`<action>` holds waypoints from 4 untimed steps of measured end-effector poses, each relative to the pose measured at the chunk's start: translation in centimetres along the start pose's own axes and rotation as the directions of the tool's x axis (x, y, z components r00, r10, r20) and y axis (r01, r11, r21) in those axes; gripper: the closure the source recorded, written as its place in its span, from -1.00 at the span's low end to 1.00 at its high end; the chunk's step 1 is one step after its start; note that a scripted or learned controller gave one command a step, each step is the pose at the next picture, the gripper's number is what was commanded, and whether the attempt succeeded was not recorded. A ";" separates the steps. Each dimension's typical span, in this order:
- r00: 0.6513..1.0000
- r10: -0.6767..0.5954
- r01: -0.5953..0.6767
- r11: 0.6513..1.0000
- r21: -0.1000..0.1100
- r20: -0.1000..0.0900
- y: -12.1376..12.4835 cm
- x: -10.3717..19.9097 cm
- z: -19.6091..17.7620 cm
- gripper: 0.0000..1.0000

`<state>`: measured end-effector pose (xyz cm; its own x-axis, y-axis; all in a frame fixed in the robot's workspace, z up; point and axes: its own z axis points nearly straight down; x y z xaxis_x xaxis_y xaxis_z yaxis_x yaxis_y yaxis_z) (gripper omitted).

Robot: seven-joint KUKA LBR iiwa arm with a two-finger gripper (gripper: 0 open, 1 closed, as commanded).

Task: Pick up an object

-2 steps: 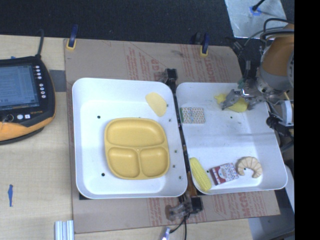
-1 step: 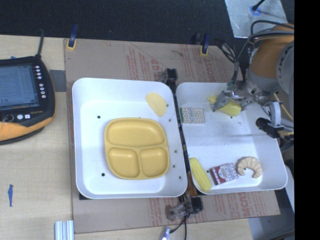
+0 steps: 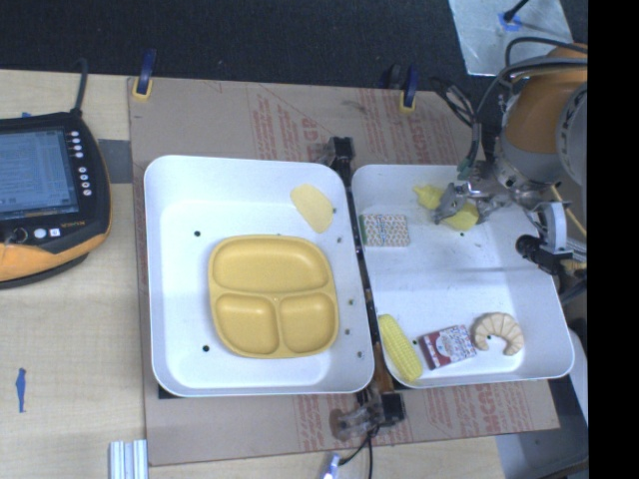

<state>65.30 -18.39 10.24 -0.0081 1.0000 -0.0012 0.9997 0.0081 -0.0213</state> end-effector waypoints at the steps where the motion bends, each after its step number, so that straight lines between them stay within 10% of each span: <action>1: 1.000 0.002 -0.002 1.000 -0.015 -0.001 0.3 6.4 -4.1 1.00; 2: 1.000 0.003 -0.003 1.000 -0.015 0.000 0.2 6.3 -4.0 -1.00; 4: 1.000 0.004 -0.004 1.000 -0.005 0.007 0.2 8.4 0.8 -1.00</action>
<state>65.39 -9.99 9.42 -0.0040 1.0000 -0.0082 0.9999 0.0038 -0.0166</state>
